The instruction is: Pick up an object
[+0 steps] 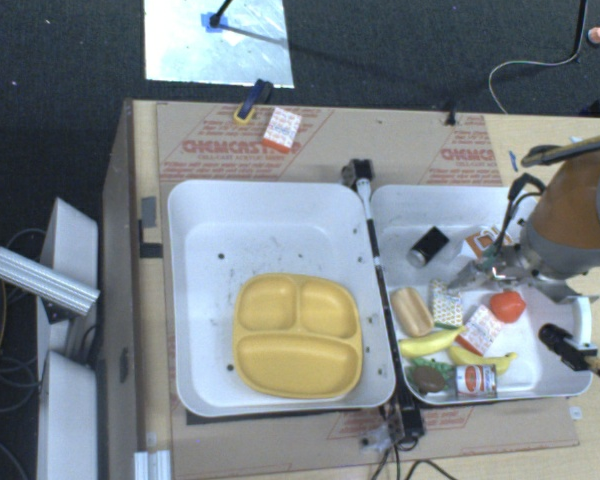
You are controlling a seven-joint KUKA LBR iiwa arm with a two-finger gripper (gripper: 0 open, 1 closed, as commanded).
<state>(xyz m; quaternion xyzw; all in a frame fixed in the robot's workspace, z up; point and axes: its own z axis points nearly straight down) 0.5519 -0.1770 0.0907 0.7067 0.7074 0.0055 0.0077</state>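
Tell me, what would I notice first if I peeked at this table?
Probably the big yellow divided plate, lying alone in the left bin. Next, the jumble of toy food in the right bin: a yellow banana, a red tomato and a small can crowded at its near end. The grey and orange robot arm reaches in from the right above them.

The bench (230, 138) is topped with printed brown cardboard. Two shallow white bins sit on it side by side, the left bin (195, 268) and the right bin (460, 193) touching along the middle. Near the far edge lie a small orange-and-white packet (281, 129) and, just left of it, a yellow-and-dark clip (251, 102).
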